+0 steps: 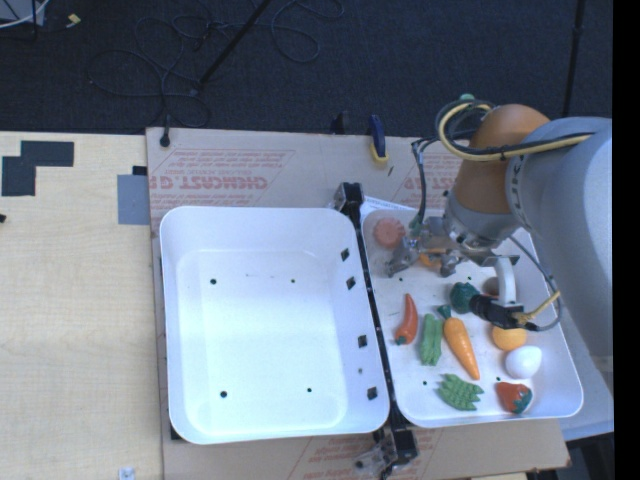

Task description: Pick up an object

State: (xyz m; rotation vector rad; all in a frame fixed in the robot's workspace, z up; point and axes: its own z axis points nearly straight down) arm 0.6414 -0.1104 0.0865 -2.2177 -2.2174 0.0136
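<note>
A dark carpet strewn with cables lay behind the pale wooden table (70, 298), on which a cardboard sheet (250, 173) carried the two white bins. From my screen I saw the tool (428, 256) low over the far part of the right bin (570, 393), hanging under the grey arm (565, 183) and its orange band (500, 163). Its metal parts blurred into the clutter beneath, so I could not tell how it stood or whether it gripped anything. Just to its left sat a pinkish round piece (388, 232). Below it, toward the near side, lay a red pepper (408, 319), a green pod (431, 338) and a carrot (461, 346), close together. Farther on its right were an orange ball (509, 337), a white egg (522, 361) and a red strawberry (514, 397), with a leafy green piece (459, 392) near the rim. The left bin (180, 268) lay well to the tool's left.
</note>
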